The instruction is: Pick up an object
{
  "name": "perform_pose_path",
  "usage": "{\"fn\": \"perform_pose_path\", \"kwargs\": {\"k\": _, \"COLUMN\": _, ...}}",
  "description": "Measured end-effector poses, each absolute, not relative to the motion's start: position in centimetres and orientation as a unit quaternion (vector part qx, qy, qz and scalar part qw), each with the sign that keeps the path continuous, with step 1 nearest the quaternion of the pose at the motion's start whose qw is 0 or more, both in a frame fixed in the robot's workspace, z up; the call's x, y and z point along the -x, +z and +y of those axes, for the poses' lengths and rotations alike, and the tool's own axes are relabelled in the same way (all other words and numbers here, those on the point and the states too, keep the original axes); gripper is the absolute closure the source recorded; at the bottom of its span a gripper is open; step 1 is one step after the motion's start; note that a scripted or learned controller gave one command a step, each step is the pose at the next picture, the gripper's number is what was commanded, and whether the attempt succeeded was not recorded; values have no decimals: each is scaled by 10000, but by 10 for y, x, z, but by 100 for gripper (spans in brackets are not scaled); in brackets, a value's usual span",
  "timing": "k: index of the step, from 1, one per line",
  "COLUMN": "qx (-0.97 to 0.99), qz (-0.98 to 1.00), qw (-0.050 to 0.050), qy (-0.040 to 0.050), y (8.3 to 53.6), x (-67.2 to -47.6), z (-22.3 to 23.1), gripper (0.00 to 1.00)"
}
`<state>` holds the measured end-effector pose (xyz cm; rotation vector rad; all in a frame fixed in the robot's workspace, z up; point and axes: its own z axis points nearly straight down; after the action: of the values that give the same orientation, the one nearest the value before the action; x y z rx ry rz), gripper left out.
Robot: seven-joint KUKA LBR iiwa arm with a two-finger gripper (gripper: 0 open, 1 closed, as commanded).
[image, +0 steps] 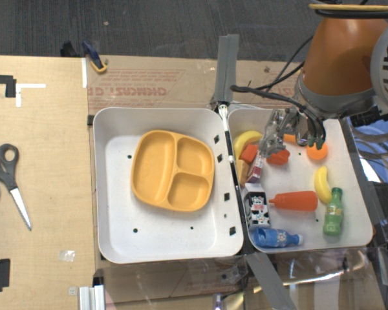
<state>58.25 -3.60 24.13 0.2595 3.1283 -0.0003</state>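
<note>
My gripper (270, 146) hangs low over the back left part of the right bin (355, 234), under the orange wrist. It is just above a red toy (279, 157), an orange-red block (249, 154) and a pink stick-like piece (255, 168). A yellow banana (244, 139) lies to its left. An orange fruit with a green top (317, 150) sits to its right. Nearer the front lie a small banana (321, 183), a red-orange bottle (295, 201), a green bottle (333, 213), a black-and-white carton (257, 209) and a blue bottle (275, 238).
The left bin (110, 192) holds a yellow divided plate (172, 170). A grey divider bar (226, 70) runs back between the bins. Scissors (10, 181) lie on the wooden bench at far left. A blue and yellow clip (94, 57) sits near the cardboard's back edge.
</note>
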Motion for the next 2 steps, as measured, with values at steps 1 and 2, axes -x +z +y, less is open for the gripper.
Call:
{"fn": "perform_pose_path", "kwargs": {"k": 1, "qx": 64, "qz": 10000, "qw": 18, "qy": -3, "y": 319, "x": -489, "z": -90, "gripper": 100}}
{"fn": "perform_pose_path", "kwargs": {"k": 2, "qx": 503, "qz": 9987, "qw": 13, "qy": -2, "y": 103, "x": -484, "z": -93, "gripper": 100}}
